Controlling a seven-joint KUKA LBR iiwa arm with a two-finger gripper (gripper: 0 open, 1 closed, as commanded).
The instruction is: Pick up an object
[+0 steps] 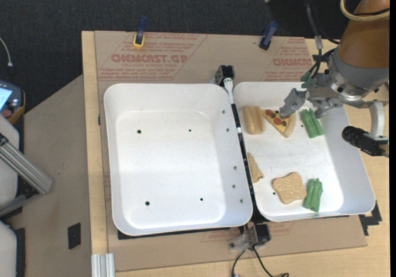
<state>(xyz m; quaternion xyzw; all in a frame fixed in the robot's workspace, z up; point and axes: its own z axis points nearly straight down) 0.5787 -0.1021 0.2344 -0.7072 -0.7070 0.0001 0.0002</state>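
My gripper hangs over the far half of the right bin, reached in from the right, with the orange band of my arm high above the bin's far right corner. Whether my jaws stand wide or narrow I cannot tell from this slant; the grey finger that shows points down toward the pizza slice and its tip sits right at the slice's far edge, though I cannot say that it touches.

The pizza slice is a small wedge, yellow-tan at the crust with red and dark specks on top, lying flat on the bin floor in the far half, a little toward the divider between the bins. Just beside it, closer to the divider, lies a tan bread roll, longer than it is wide. On the other side of my gripper, toward the bin's right edge, lies a green vegetable piece.

In the near half of the right bin a piece of toast, pale tan with a speckled face, rests flat, and a second green vegetable lies touching its right side. A thin tan scrap leans by the divider wall. The left bin shows its white floor with a few dark dots.
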